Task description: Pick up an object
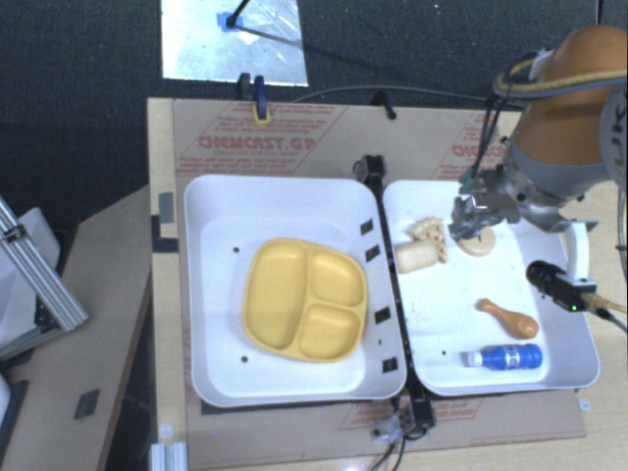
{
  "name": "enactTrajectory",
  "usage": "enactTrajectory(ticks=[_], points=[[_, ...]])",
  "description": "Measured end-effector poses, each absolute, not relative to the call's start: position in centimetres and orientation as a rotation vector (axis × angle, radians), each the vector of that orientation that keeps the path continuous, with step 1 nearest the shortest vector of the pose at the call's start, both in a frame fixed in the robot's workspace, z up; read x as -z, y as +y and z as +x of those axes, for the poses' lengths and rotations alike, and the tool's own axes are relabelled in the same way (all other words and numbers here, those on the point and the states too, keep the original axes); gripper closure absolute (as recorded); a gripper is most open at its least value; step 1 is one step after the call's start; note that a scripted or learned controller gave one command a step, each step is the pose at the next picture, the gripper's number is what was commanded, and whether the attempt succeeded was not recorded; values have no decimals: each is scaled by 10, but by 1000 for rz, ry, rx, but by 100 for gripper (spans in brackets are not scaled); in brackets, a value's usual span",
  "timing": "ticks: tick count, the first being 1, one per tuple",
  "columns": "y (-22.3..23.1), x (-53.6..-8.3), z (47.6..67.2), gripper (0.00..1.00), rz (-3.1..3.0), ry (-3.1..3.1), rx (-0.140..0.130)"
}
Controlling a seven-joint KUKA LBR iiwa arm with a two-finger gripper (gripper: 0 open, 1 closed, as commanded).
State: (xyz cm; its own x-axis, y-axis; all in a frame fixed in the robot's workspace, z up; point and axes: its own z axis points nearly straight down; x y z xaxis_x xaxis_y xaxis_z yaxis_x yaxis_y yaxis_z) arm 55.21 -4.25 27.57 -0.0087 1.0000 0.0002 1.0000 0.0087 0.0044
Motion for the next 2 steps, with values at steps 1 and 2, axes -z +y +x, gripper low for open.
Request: enactTrajectory(ticks=[1, 2], points=[[14, -272, 566, 100, 2209, 2232, -6], [71, -248, 578, 100, 2211, 2234, -2]])
